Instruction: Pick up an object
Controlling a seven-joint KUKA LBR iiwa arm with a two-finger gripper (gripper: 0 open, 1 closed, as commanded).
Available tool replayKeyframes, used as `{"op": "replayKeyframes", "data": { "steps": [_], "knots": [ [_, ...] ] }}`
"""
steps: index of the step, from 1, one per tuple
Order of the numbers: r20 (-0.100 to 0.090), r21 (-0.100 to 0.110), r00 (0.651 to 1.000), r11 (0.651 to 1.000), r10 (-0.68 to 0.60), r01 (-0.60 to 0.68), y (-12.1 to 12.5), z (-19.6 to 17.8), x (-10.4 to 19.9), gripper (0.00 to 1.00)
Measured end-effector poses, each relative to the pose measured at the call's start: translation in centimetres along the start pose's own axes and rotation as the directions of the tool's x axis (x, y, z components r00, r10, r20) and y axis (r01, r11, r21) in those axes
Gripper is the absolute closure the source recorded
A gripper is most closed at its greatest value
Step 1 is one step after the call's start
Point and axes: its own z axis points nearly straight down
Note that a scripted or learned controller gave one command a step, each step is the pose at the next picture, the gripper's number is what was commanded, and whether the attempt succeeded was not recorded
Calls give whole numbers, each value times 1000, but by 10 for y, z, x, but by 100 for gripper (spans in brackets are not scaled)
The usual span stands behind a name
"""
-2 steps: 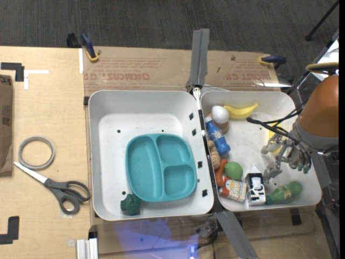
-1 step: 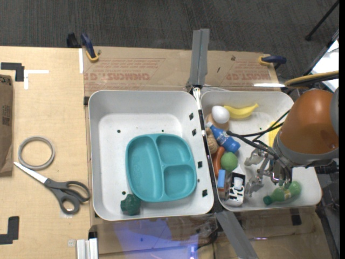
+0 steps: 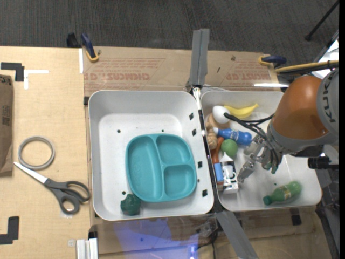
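Observation:
My gripper (image 3: 257,167) hangs over the middle of the right bin (image 3: 302,198), its two fingers spread open with nothing between them. A white and blue box (image 3: 228,177) lies just left of it. Higher up along the bin's left side are a green ball (image 3: 229,147), a blue bottle (image 3: 237,136), a white object (image 3: 219,113) and a yellow banana (image 3: 241,110). Near the front right corner lies a green bottle (image 3: 282,193). Small brown and orange items (image 3: 213,142) crowd the left wall.
The left bin (image 3: 108,117) holds a teal divided plate (image 3: 160,167) and a small dark green object (image 3: 130,204) at its front. Outside on the bench lie scissors (image 3: 59,189) and a tape roll (image 3: 36,152). The arm's orange band (image 3: 299,112) overhangs the right bin's far side.

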Motion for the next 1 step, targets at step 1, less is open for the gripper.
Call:
{"op": "replayKeyframes", "data": {
  "steps": [1],
  "knots": [
    [-16,-1,997,997,77,-77,35,2,-62,0]
  ]
}}
